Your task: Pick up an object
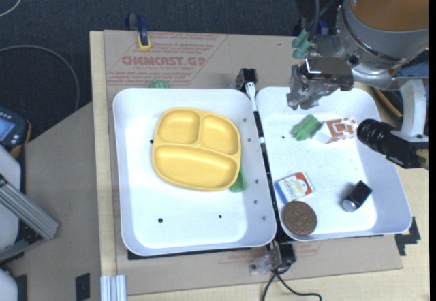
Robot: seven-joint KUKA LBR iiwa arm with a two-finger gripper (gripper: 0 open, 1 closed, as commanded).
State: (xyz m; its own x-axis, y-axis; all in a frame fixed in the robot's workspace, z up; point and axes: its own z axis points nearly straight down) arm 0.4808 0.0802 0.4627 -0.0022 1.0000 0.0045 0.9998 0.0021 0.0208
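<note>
Approach step: the gripper, carrying nothing visible and its finger spread not discernible from here, hangs at the far edge of the right bin, just beyond the small green object, which a pick would next require descending upon squarely.

Divided plate in left bin; right bin with 5 small items, tool above its far edge.
</note>
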